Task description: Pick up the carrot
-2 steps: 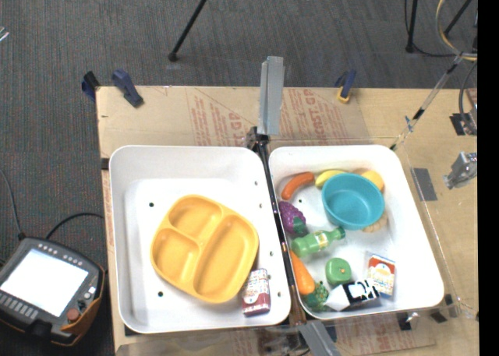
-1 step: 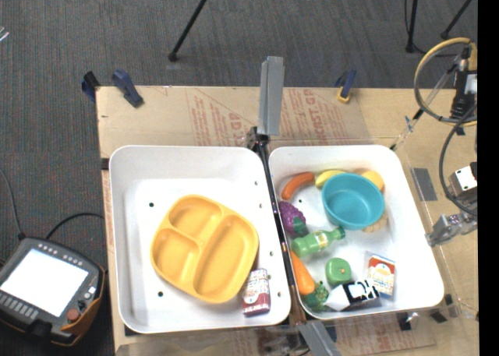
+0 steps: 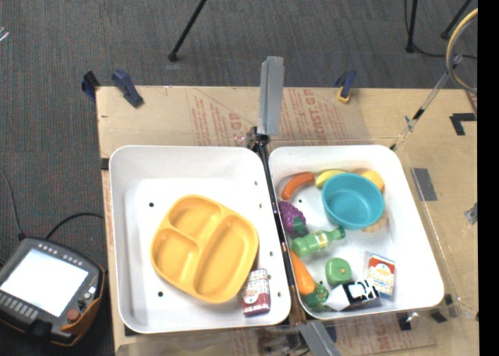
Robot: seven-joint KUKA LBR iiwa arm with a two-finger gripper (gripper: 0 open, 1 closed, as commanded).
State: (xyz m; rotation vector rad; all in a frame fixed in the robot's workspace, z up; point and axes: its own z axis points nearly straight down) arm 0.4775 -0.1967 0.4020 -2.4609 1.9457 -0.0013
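Camera view shows the carrot (image 3: 302, 272) lying in the right bin (image 3: 413, 214), hard against that bin's left wall toward its 7 o'clock corner, its orange body running up toward 11 o'clock and its green leafy end (image 3: 317, 295) pointing to 5 o'clock. Just above it, at 12 o'clock, lies a green bottle (image 3: 316, 241); a green round toy (image 3: 338, 269) sits close at its 3 o'clock, and a black-and-white carton (image 3: 355, 293) lies beside the leaves. A second orange piece (image 3: 296, 185), curved, rests further up the same wall, so the two could be confused. The task appears to be at its very start: nothing has been lifted. The next move calls for a descent over the orange body, with the wall leaving little room on one side. The pincer's state cannot be told from this frame.
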